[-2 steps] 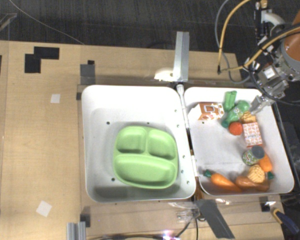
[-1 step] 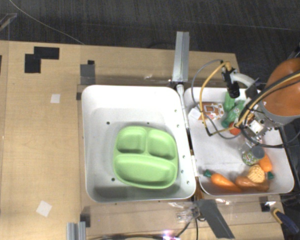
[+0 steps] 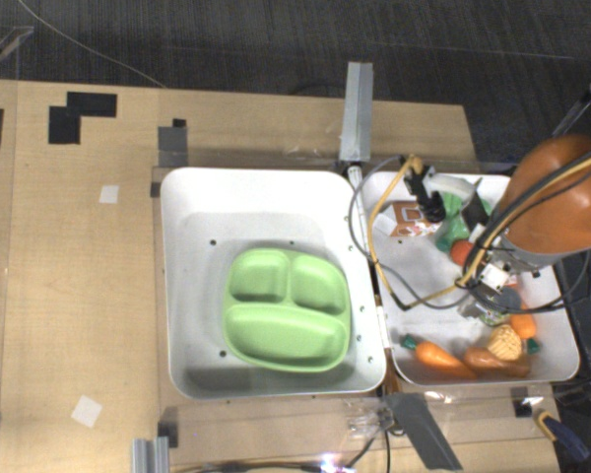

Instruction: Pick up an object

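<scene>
Carrot (image 3: 441, 356), smooth tapered orange, beside lumpy yellow toy (image 3: 505, 342) under gripper (image 3: 490, 302), grip state impossible to tell

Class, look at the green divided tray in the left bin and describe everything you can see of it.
The green divided tray is pale green, smooth and plastic-looking, with rounded corners. It has three hollows: two smaller ones side by side at the far edge and one long one nearest the camera. It lies flat, right way up, turned slightly askew, near the middle of the left bin, resting on the bin's white floor. Nothing else touches it.
</scene>
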### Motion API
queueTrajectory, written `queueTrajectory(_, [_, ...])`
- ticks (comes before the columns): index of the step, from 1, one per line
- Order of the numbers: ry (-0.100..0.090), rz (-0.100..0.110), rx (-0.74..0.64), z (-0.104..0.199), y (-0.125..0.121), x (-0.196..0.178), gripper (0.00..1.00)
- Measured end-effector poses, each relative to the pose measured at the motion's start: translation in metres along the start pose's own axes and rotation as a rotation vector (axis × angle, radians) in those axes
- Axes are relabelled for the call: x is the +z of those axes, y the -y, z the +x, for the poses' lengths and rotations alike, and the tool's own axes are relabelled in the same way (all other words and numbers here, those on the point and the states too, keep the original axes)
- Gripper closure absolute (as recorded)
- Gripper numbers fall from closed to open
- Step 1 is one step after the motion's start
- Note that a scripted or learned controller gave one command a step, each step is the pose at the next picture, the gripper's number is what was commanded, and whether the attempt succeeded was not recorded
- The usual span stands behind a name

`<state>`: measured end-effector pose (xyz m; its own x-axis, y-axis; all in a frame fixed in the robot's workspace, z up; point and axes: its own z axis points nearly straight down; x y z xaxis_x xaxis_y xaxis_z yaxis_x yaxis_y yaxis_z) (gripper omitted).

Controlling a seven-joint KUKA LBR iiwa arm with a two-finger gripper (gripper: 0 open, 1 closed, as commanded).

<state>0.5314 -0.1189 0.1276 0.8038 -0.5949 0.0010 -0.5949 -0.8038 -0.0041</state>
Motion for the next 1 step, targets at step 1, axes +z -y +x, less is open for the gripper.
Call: queueTrajectory(1, [-0.009, 0.0, -0.224, 0.0473, 0.0013, -0.1255, 1.0])
